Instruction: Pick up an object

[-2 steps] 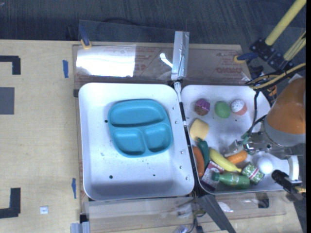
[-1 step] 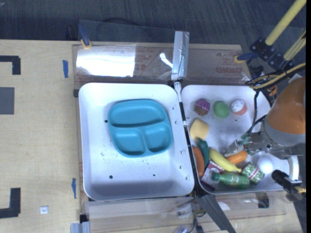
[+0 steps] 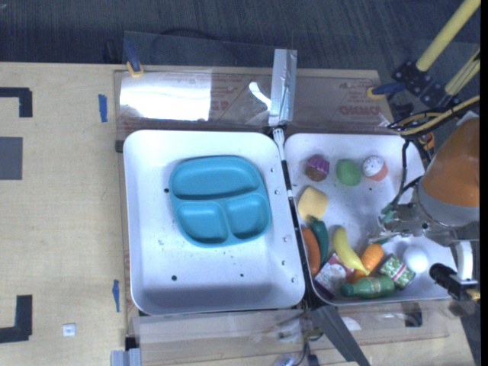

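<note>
A blue divided plate (image 3: 219, 199) lies in the left bin (image 3: 145, 227). Toys crowd the right bin (image 3: 335, 143): a banana (image 3: 348, 252), a carrot (image 3: 370, 257), a green bottle (image 3: 367, 287). My gripper (image 3: 396, 221) hovers beside the carrot; its grip state I cannot tell.

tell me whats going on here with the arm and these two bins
A grey KUKA arm with an orange band reaches in from the right over the right bin, which holds a jumble of toy food: a banana, a carrot, a green bottle, a purple piece and a green ball. Its gripper sits low near the pile; nothing is visibly held. The left bin holds a blue divided plate.
</note>
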Motion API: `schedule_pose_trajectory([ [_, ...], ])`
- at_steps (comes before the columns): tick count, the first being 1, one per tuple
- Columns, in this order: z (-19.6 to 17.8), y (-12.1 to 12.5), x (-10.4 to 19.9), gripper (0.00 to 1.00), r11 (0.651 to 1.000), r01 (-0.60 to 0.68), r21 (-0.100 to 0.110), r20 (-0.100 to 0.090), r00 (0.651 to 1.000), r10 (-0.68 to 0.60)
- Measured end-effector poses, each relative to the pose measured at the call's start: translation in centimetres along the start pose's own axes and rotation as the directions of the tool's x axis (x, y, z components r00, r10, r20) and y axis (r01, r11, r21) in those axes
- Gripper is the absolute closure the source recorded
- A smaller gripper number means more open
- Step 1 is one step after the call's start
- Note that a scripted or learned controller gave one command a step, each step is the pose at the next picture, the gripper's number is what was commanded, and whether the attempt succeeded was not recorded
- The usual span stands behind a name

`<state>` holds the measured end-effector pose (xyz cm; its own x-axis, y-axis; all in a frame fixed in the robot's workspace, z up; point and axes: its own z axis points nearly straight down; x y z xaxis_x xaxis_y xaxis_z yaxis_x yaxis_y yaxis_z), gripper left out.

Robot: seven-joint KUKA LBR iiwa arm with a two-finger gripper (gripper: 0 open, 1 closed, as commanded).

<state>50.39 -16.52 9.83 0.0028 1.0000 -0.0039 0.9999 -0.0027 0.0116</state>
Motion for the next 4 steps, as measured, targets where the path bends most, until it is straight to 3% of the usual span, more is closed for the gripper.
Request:
schedule_pose_trajectory([
  [1,0.1,0.0,0.0,0.00,1.000,0.000,0.002,0.000,1.000,0.000],
  [2,1.0,-2.3,7.2,0.00,1.000,0.009,0.004,-0.003,1.000,-0.009],
  [3,1.0,-2.2,3.5,0.00,0.982,0.187,0.002,-0.003,0.982,-0.187],
  [4,1.0,-2.2,3.1,0.00,0.957,0.290,0.002,-0.003,0.957,-0.290],
])
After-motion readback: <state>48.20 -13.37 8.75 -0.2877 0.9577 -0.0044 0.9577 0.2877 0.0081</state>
